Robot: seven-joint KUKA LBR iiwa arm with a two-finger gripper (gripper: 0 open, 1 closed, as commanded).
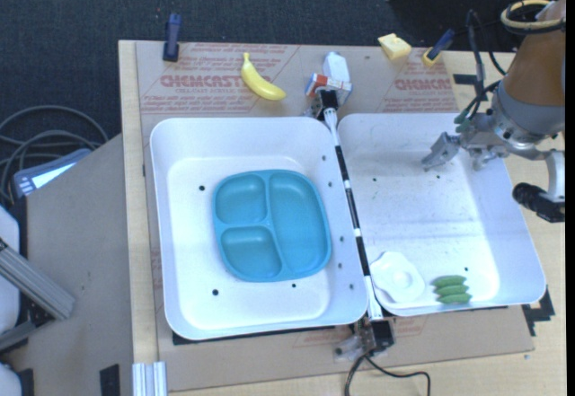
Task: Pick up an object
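The job has hardly begun. The grey robot arm's gripper point(460, 152) hangs over the top part of the right white bin point(503, 233), and its fingers look spread apart with nothing between them. The things it could pick up lie well apart from it, down in the near corner of that bin: a small green pea pod toy point(451, 288) and a flat white fried-egg toy point(398, 278) (just beside each other). A blue plastic plate with three sections point(271, 224) sits in the left white bin point(180, 206). Reaching, gripping and lifting all still need doing.

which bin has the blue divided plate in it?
The left bin: the blue divided plate lies at its middle. The right bin holds green pea pods and a white piece.
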